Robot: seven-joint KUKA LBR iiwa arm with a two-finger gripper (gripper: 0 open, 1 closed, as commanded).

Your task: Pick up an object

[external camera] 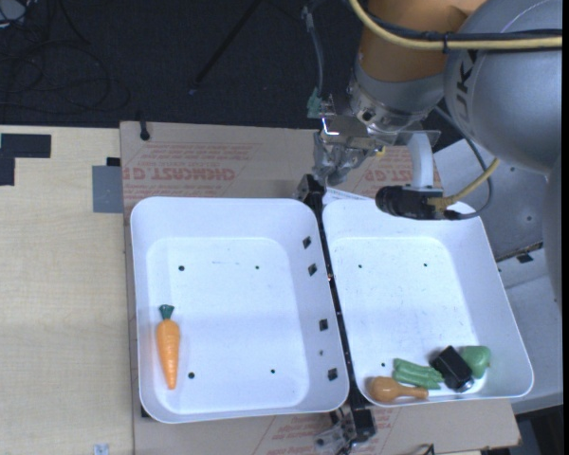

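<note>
I see the gripper (pixel 339 164) high over the far bin edges – I cannot tell its state. Nothing picked yet; next I must descend to the carrot (pixel 169 347).

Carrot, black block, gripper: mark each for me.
carrot (pixel 169 351): camera view, mid orange body, left bin.
black block (pixel 451 366): camera view, top face, right bin's near corner.
gripper (pixel 341 164): camera view, between its fingertips, above the bins' far edge.

Orange carrot (pixel 169 352) with green top, 2 white bins (pixel 223 218).
</note>
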